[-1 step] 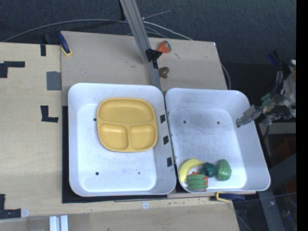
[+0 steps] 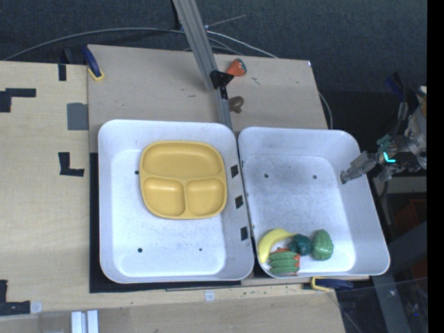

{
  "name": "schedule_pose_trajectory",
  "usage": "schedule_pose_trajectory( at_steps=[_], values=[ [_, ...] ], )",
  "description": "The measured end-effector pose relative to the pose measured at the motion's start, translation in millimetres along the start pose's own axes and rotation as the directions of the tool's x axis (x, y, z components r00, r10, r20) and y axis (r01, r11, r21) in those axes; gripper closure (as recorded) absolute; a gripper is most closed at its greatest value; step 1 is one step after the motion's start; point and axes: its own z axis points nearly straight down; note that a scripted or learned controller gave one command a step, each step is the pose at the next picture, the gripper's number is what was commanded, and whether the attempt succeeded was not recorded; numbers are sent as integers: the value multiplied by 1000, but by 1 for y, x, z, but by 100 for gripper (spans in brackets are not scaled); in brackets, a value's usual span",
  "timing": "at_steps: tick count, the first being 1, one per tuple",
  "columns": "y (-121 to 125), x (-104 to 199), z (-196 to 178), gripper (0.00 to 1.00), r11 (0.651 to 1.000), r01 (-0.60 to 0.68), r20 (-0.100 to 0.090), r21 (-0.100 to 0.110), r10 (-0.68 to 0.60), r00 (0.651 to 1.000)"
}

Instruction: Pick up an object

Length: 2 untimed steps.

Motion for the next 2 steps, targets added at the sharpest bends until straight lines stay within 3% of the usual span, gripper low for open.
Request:
schedule_pose_trajectory(
  at_steps=[2],
  values=[
    [-3,-4,111,0,1000,-1,-2,7,1,1000]
  ],
)
